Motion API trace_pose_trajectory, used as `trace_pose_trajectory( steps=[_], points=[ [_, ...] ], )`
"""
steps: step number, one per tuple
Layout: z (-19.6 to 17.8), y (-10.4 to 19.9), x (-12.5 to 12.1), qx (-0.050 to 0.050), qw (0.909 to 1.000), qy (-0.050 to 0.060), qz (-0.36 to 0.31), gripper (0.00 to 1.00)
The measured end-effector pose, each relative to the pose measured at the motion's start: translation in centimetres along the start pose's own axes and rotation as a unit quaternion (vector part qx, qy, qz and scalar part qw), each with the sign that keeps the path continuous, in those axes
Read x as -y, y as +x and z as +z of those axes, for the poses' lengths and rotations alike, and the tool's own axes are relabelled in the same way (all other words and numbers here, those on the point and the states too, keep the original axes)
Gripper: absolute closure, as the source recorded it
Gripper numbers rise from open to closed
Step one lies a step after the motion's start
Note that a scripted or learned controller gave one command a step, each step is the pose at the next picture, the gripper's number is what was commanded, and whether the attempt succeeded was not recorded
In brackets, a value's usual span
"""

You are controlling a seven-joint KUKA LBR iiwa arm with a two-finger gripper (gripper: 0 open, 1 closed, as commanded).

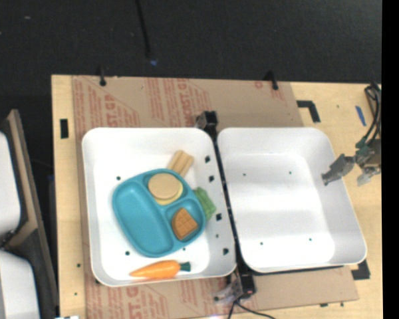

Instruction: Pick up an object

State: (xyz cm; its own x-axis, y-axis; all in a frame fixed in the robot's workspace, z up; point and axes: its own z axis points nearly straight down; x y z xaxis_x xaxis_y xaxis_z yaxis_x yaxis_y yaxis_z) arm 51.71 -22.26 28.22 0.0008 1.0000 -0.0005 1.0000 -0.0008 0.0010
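Since every object lies in the left bin (93, 178) while our gripper (349, 168) hangs at the far rim of the right bin (286, 198), well apart from all of them, we judge the main risk to be a misplaced descent. We cannot tell whether the gripper is apart or together; it is small and half cut off at the picture's side. Taking the blue tray (139, 221) as our landmark: a round tan piece (165, 187) and a brown waffle-like piece (184, 223) sit in its compartments, a tan block (181, 161) touches its upper rim, a green piece (206, 203) pokes out beside it toward the right bin, and an orange carrot (161, 269) lies just below it, near the bin wall. The carrot is tapered and smooth with a small green tip, so we think it could roll or slip. A grab at the tray's broad shallow rim would probably slide off.
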Motion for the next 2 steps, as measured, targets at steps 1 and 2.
trace_pose_trajectory(
  steps=[1, 2],
  points=[
    [-9.3, 0.3, -8.5, 0.001, 1.0000, -0.003, -0.002, 0.00],
    [-13.5, 1.9, -16.9, 0.000, 1.0000, 0.000, -0.002, 0.00]
  ],
)
